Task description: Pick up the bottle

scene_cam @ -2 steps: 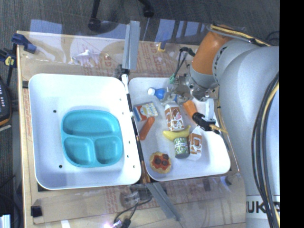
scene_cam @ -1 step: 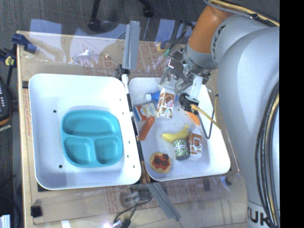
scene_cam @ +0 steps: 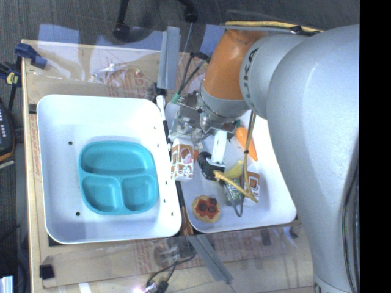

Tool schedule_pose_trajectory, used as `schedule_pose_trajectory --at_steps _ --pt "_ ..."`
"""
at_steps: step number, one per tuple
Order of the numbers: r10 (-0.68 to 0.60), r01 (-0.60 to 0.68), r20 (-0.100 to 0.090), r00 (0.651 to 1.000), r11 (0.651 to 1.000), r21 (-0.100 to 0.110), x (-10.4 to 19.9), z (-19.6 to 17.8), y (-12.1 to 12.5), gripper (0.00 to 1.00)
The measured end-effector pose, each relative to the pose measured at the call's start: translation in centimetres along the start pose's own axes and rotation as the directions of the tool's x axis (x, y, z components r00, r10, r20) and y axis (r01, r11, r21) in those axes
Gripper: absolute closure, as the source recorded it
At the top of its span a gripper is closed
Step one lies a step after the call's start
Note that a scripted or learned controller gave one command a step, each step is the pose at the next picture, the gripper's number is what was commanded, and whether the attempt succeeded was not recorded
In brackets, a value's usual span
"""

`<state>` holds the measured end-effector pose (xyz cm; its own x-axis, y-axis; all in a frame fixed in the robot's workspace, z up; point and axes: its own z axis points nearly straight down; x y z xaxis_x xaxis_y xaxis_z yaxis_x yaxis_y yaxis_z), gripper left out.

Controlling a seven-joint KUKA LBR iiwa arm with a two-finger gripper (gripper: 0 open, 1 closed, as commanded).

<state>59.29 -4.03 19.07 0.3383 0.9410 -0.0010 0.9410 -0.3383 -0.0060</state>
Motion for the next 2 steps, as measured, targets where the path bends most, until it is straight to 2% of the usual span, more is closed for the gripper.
schedule_pose_trajectory --at_steps 1,2 --pt "0.283 -0.283 -0.001 0.959 0.959 -0.004 -6.6 -10.1 2.5 1.00" --pt "-0.087 0.087 0.000 0.996 0.996 0.000 -9.0 -0.3 2.9 1.00"
